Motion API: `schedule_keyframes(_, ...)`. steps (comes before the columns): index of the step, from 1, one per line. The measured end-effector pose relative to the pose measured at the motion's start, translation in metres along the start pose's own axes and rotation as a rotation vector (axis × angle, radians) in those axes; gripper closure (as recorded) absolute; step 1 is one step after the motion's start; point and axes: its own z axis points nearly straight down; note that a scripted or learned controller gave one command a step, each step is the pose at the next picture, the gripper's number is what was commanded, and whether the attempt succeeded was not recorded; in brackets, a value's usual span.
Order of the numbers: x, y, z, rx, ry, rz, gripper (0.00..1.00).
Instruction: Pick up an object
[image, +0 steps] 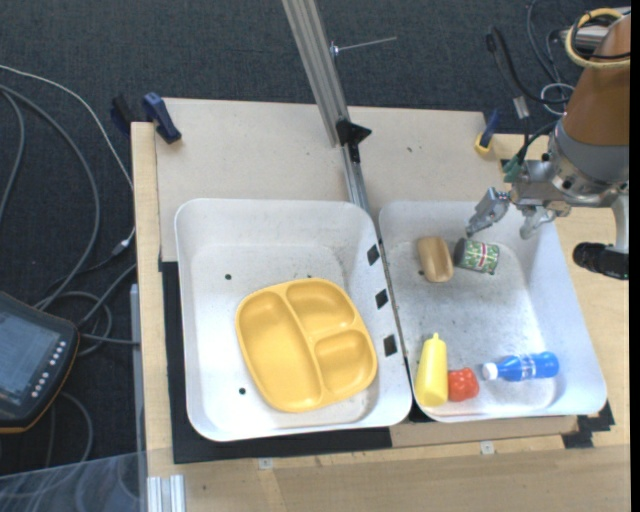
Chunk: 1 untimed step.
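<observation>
Hovering over the far edge of the right bin (590, 330), gripper (497, 212) with fingers spread and holding nothing, just above the green can (478, 256) lying near that edge beside a tan bread roll (434, 259); pickup not yet made, closing and lifting judged outstanding.

Left bin (200, 250): one yellow divided plate (305, 343), lying flat. Right bin (570, 300): tan bread-like item (434, 259) at the far end, green-labelled can (479, 256) just beside it on its side; yellow bottle (432, 369), small red item (461, 384) and blue bottle (522, 367) along the near wall. Claw (507, 212) hangs above the can, fingers apart, gripping nothing. Both bins rest on the desk (250, 150).
</observation>
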Motion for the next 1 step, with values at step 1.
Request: schedule_keyframes(1,0.0000,0.0000,0.0000,0.000,0.000,0.000,0.00)
